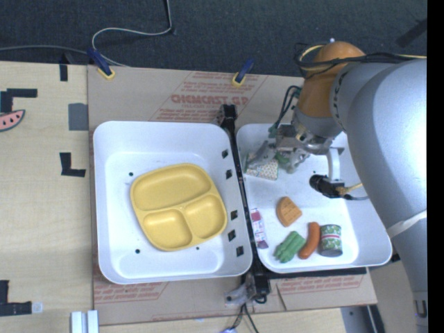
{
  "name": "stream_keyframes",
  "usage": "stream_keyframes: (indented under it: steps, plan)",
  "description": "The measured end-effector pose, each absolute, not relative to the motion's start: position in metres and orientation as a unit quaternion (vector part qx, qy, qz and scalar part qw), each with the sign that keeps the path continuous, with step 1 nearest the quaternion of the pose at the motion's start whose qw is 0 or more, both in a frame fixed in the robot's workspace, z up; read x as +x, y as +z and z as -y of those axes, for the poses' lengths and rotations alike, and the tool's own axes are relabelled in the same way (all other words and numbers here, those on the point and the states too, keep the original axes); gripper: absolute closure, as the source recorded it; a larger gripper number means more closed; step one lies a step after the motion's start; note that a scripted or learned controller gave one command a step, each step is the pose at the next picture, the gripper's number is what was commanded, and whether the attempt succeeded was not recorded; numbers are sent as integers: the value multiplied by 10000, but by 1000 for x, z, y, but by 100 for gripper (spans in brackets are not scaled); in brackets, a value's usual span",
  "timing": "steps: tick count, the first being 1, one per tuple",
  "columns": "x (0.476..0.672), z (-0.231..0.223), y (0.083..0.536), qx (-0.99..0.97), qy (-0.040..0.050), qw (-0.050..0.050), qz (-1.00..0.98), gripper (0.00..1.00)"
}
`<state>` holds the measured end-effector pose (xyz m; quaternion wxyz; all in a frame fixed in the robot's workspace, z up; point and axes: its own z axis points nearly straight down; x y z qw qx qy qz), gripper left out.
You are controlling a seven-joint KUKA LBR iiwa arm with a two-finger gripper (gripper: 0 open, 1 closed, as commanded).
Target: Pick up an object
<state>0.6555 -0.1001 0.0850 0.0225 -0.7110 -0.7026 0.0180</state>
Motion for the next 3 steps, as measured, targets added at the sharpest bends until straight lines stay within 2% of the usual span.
stream_keyframes:
  steps: [1,2,3]
  plan:
    - [654,105,96,-7117,237,225,7018,100]
    - [654,103,95,-7115,219,237,7020,0]
    - [615,103,90,-7070,-47,-51,7072,0]
